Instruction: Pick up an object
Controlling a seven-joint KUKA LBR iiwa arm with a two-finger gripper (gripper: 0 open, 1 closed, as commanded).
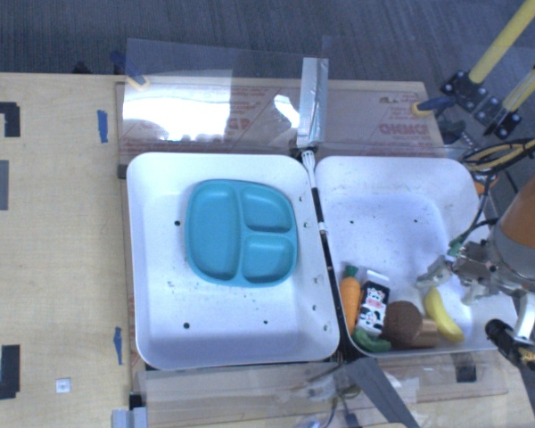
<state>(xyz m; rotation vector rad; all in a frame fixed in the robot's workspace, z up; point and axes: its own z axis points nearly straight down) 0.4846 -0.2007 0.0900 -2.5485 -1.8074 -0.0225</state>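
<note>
I see the wooden bench filling the left and centre of the frame, with two white bins side by side on it. The left bin holds a blue divided plate, lying flat in its upper middle. The right bin has its objects bunched in the lower corner: an orange carrot at the left of the group, a black-and-white carton just beside it, a brown rounded object next along, and a yellow banana at the right. The arm enters at the right edge; the gripper sits just above the banana. I cannot tell how its jaws stand.
</note>
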